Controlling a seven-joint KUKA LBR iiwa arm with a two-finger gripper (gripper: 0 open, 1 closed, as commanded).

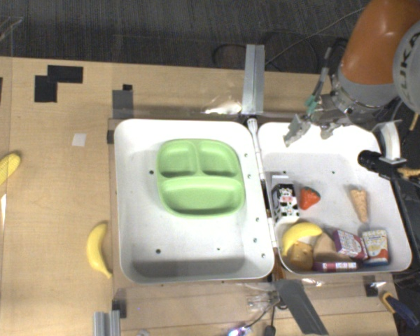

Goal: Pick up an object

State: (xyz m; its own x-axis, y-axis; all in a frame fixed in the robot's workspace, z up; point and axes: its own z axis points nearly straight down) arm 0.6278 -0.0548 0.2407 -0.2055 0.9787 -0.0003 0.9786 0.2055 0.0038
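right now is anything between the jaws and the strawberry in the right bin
Nothing visible. The gripper hangs over the right bin's bare back end, and only white floor lies between it and the strawberry. A small black-and-white box sits close on the strawberry's left.

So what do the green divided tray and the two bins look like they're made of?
Green tray: probably moulded plastic, matte, going by its even colour and soft rounded compartment edges. Left bin and right bin: probably plastic, smooth and white, with faint sheen and rounded corners; painted metal can't be excluded.
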